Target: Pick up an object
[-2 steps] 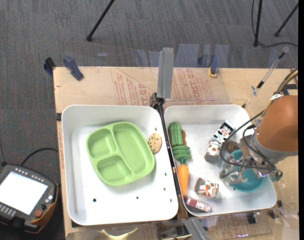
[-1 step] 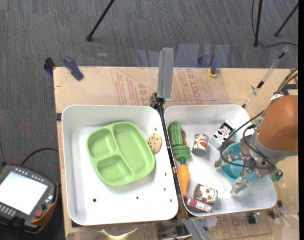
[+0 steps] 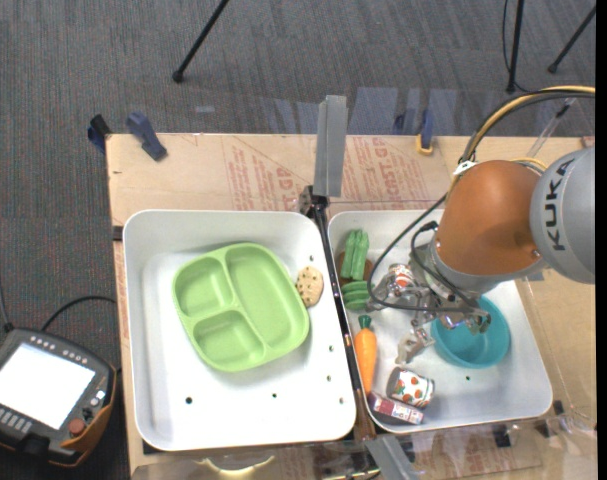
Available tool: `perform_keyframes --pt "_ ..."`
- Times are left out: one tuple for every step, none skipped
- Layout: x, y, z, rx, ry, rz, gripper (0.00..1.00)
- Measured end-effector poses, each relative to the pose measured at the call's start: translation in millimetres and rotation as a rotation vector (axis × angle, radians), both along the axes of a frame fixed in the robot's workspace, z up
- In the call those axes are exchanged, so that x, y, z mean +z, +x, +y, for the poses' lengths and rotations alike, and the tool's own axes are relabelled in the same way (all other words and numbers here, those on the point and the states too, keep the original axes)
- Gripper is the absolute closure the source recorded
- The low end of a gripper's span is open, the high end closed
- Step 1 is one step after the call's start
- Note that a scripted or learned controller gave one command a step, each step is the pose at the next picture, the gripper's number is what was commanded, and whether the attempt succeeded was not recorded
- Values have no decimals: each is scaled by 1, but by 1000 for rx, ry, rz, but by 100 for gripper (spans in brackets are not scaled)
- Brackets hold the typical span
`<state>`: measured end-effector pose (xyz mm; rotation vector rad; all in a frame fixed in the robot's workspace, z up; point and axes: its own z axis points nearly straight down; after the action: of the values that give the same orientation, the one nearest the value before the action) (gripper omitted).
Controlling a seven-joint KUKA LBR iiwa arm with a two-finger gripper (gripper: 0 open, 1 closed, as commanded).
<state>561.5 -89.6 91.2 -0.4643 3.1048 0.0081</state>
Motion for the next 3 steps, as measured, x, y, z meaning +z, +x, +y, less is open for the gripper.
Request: perform_keyframes --pt "-3 25 7 -105 -3 1 0" --pt "-2 31 9 -279 -5 4 0" --pt "0 80 -4 -266 -4 2 0"
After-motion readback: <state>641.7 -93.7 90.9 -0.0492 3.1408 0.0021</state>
